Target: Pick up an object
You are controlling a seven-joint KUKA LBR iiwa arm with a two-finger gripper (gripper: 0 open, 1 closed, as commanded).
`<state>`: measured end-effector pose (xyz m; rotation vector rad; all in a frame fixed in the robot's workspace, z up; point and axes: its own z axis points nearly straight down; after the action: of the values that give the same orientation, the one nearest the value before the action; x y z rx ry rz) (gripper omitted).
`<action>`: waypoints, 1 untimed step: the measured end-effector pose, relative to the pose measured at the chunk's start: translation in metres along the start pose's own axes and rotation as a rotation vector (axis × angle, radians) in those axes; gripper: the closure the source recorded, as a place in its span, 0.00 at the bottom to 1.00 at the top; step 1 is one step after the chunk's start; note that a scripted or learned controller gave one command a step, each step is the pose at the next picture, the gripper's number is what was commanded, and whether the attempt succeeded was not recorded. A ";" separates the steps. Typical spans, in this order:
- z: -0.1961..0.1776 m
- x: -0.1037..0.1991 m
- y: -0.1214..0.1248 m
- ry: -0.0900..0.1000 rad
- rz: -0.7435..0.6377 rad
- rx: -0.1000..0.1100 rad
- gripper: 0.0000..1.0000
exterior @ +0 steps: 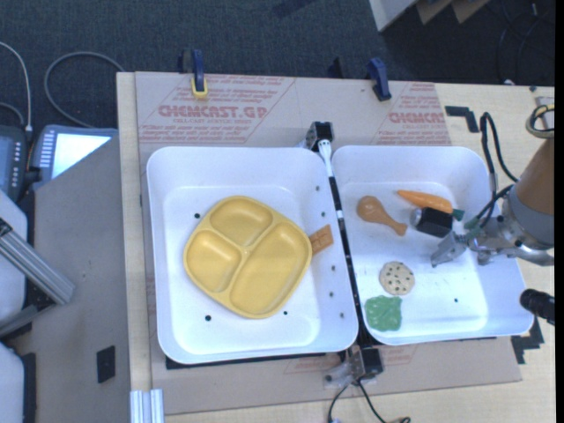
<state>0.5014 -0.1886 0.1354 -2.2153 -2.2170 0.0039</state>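
Down on counter (264, 104), in right bin (467, 302), risks closing gripper (443, 256), spread impossible to tell, on bare floor near carrot (425, 199) and cookie (397, 278), grasping nothing.

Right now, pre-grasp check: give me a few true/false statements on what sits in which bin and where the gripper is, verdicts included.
1. The yellow divided plate lies in the left bin. True.
2. The cookie lies in the left bin. False: it is in the right bin.
3. The orange carrot lies in the right bin. True.
4. The green piece sits on the plate. False: it lies on the right bin's floor, just below the cookie in the view.
5. The gripper is over the left bin. False: it is over the right bin.
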 end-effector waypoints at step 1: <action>0.053 0.001 0.000 -0.001 0.001 -0.002 0.00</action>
<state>0.5006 -0.1878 0.0823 -2.2180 -2.2172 0.0029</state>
